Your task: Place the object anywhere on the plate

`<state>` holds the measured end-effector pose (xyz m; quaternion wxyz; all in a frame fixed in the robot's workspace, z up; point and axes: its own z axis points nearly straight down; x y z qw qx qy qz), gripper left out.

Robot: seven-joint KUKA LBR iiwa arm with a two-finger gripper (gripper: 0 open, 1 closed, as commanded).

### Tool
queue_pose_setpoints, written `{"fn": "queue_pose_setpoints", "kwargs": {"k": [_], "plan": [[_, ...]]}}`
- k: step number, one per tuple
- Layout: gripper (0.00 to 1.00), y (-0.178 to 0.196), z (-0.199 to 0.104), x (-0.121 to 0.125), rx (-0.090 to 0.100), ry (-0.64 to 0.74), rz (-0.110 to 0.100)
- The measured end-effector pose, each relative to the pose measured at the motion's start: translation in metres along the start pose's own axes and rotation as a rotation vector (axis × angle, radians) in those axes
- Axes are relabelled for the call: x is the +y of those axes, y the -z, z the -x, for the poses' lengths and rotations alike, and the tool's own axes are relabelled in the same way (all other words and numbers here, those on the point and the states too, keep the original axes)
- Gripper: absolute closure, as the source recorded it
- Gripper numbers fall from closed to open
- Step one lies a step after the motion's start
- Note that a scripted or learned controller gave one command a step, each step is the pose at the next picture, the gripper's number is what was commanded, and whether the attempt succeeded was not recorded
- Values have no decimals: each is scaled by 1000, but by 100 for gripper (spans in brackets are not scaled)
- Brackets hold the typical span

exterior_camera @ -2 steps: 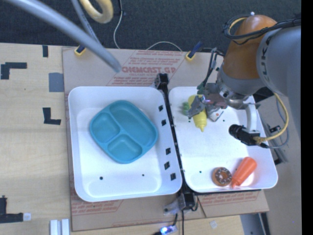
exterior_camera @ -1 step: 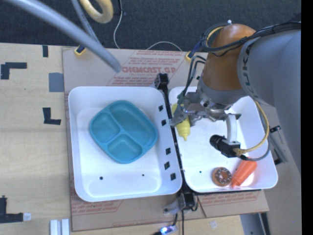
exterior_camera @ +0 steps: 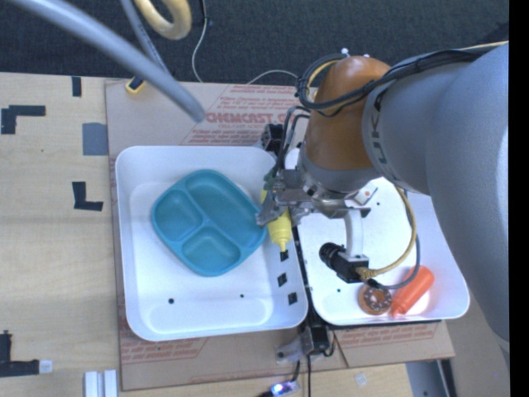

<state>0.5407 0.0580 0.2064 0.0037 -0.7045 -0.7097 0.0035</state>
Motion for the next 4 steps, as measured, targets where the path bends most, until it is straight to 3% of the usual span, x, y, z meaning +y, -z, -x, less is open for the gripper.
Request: {"fn": "queue_pose_setpoints", "kwargs": {"k": [1,2,3,4], "plan": [[100,9,-50,-23,-1,0,1],[100,1,-104,-30,-2,1,2],[100,23,-118,-41,-2,-2,4],[0,22,-117,-41,-3,-4,3]]}}
